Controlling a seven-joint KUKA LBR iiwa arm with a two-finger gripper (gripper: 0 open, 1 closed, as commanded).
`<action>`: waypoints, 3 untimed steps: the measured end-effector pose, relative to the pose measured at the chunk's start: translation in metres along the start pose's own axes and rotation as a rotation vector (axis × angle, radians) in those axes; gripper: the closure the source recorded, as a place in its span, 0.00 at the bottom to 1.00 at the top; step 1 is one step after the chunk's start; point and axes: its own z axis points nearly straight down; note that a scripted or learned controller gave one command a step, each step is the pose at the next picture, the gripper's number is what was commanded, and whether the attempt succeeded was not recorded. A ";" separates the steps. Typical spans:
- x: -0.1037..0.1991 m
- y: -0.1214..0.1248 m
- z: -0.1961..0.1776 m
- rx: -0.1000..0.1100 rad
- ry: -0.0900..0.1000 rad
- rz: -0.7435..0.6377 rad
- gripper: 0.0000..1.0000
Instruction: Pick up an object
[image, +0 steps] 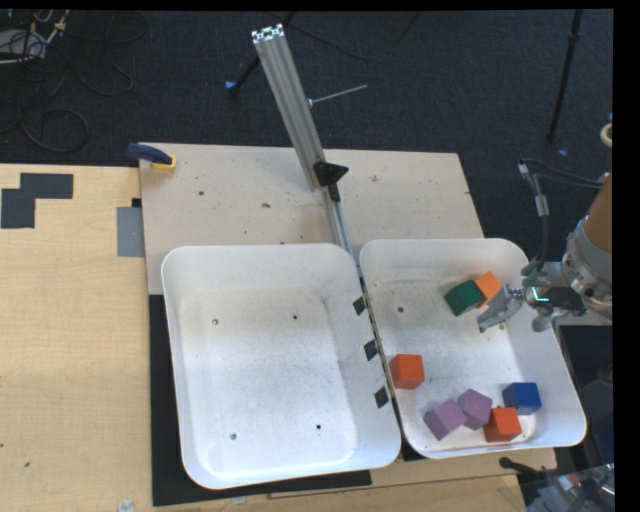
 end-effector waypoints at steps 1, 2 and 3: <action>-0.001 0.000 -0.002 -0.005 -0.001 0.003 0.00; -0.001 0.008 0.059 0.002 0.000 0.001 0.00; 0.008 0.009 0.108 0.002 0.001 0.003 0.00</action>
